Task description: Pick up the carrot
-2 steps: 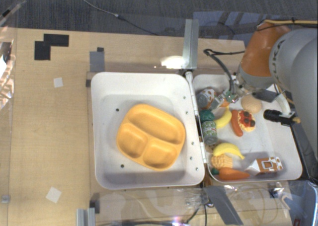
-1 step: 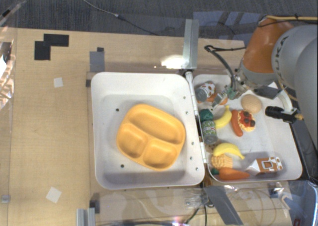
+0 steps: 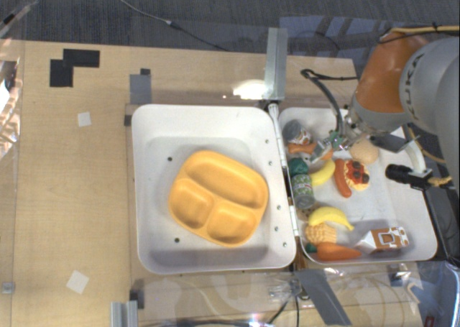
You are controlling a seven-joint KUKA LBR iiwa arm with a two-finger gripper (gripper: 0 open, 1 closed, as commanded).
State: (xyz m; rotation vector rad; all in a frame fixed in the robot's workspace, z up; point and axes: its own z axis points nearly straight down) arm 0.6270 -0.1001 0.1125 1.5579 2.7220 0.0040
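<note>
The carrot (image 3: pixel 337 251) is orange and lies on its side along the front wall of the right bin (image 3: pixel 417 250), just below a piece of corn (image 3: pixel 320 233) and a yellow banana (image 3: pixel 331 216). My gripper (image 3: pixel 339 139) hangs low over the back middle of that bin, well behind the carrot, above a cluster of toy food. The grey arm with its orange band (image 3: pixel 384 77) reaches in from the right and hides the bin's back right corner.
The right bin also holds a green can (image 3: pixel 302 182), a second banana (image 3: pixel 323 173), a hot dog (image 3: pixel 343 179), a pizza slice (image 3: pixel 356 173), a pale bun (image 3: pixel 365 152) and a small box (image 3: pixel 389 238). The left bin (image 3: pixel 151 246) holds a yellow divided plate (image 3: pixel 218 196).
</note>
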